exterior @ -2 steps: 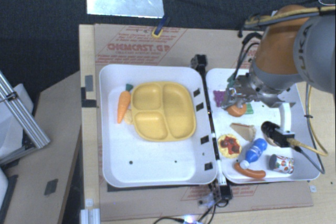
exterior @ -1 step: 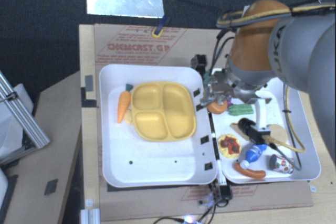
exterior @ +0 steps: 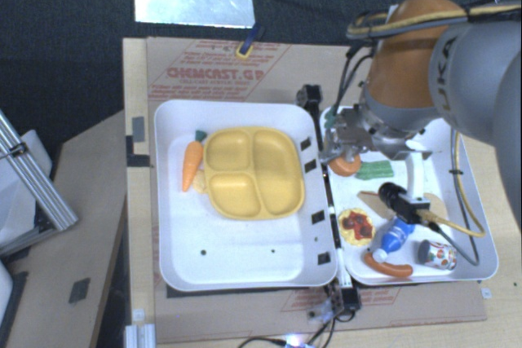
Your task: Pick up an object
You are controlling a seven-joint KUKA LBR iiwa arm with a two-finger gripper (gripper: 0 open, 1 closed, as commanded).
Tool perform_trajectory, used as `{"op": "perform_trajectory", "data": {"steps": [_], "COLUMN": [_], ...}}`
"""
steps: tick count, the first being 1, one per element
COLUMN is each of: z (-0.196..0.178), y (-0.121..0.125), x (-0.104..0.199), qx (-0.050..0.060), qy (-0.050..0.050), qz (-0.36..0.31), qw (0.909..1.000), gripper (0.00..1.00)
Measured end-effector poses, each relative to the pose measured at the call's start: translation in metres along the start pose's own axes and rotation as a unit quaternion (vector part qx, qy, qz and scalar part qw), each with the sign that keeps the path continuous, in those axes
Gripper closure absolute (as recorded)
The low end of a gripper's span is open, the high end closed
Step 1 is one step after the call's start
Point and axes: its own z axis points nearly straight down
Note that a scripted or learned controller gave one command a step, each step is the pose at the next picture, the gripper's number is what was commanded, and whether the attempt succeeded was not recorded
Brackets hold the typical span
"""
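Observation:
My gripper hangs over the left end of the right bin, close to the divider between the bins. Just below it lies a round orange-red piece, partly covered by the gripper. Whether the gripper touches it cannot be told. A green flat piece lies beside it on the right. Nearer the front of the bin are a small pizza slice, a blue bottle, a red sausage and a small printed can.
The left bin holds a yellow divided plate with a toy carrot at its left. A tan flat piece lies in the middle of the right bin. The grey and orange arm covers the right bin's back part.

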Motion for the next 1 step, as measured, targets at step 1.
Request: {"op": "perform_trajectory", "data": {"steps": [1], "z": [0.0042], "y": [0.0072], "x": [-0.014], "qx": [0.0], "qy": [-0.001], "qz": [0.001], "qw": [1.0], "gripper": [1.0]}}
